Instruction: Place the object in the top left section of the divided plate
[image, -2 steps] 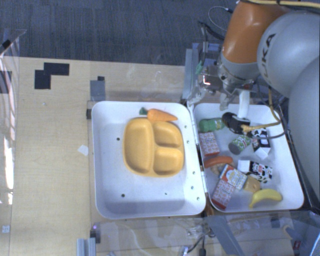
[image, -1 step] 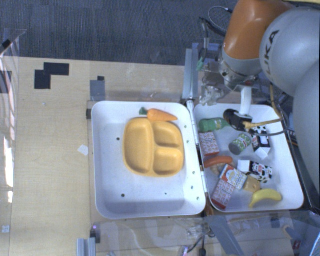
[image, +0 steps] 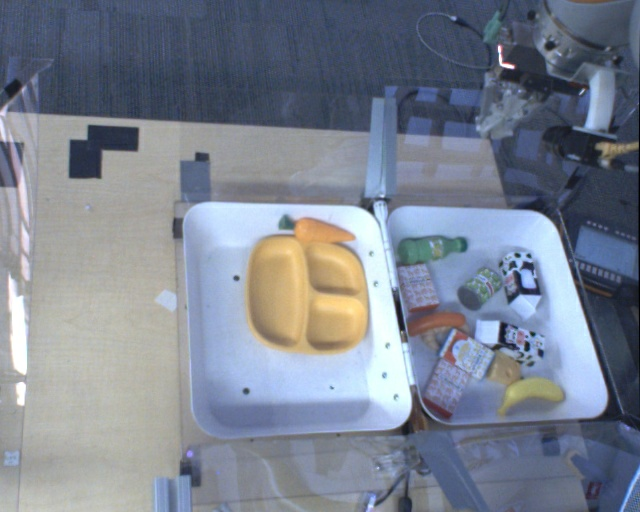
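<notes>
Nearest the camera, a yellow plastic banana (image: 531, 394) lies among toy groceries in the right white bin (image: 572, 290); the yellow divided plate (image: 304, 292) sits in the left white bin (image: 215, 330), an orange plastic carrot (image: 323, 231) touching its far rim, long axis left-right. Well apart, far right over the worktop, the tool (image: 505, 100) hangs; whether it grips anything, I cannot tell

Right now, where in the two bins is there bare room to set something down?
The left white bin has bare floor in front of and left of the yellow divided plate; a toy orange carrot lies along its far edge. The right white bin is crowded, with a free strip only along its far wall, past the green bottle.
</notes>
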